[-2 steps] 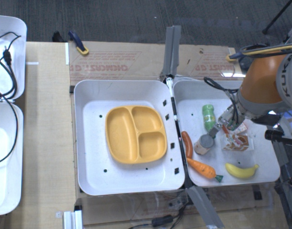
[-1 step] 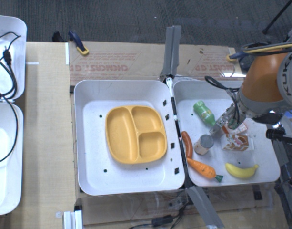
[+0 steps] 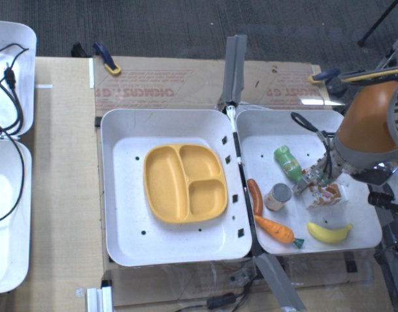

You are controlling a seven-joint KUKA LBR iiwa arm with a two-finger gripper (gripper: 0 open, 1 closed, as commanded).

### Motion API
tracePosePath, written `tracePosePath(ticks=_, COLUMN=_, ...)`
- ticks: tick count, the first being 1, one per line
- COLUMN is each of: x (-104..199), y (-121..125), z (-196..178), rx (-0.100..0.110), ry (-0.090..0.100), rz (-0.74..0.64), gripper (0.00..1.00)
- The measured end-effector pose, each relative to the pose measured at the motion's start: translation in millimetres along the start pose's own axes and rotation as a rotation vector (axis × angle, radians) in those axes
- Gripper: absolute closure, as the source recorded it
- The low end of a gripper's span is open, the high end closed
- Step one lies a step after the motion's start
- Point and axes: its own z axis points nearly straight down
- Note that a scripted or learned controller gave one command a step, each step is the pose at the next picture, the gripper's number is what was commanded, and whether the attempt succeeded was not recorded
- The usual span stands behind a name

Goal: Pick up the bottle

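The green bottle [image 3: 288, 162] lies on its side mid-way in the right bin [image 3: 263, 125], toward its far edge, well placed for a sideways reach; the gripper [image 3: 310, 181] hovers just beside its base, its opening impossible to tell, holding nothing visible

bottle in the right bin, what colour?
Green, the bottle lying in the right bin, clearest in the camera view.

The counter [image 3: 62, 174] is pale wood, with a sheet of brown cardboard [image 3: 166, 83] laid across its far side. Two white bins sit on it side by side: the left bin [image 3: 121, 194] and the right bin [image 3: 263, 135], their inner rims touching.
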Motion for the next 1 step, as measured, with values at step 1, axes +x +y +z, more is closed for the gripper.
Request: tracePosePath(ticks=1, x=71.7, y=131.3, z=-100.1, rx=0.001, ry=-0.003, rz=0.098, gripper=1.0)
